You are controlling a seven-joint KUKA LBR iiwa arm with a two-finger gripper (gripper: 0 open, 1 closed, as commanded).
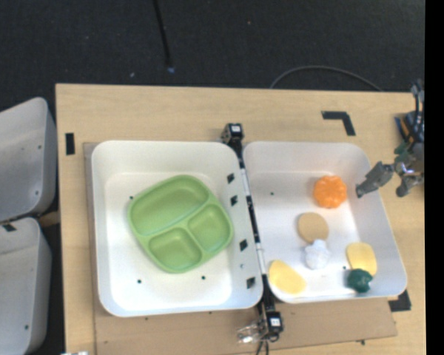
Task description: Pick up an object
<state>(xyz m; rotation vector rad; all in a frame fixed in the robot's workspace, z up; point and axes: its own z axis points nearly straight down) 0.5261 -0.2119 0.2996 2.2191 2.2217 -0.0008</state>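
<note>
Two white bins (103, 220) on a tan wooden bench (170, 113). Light green divided plate (180, 222). Orange round object (330, 191); tan disc (312, 227); white crumpled lump (317, 254); two pale yellow pieces (286, 276) (361, 257); dark green piece (359, 280). Grey gripper (388, 177).

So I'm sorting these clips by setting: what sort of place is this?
Probably a robot lab test bench: two white bins on a wooden board, toy-like food, and a gripper at the edge.
</note>
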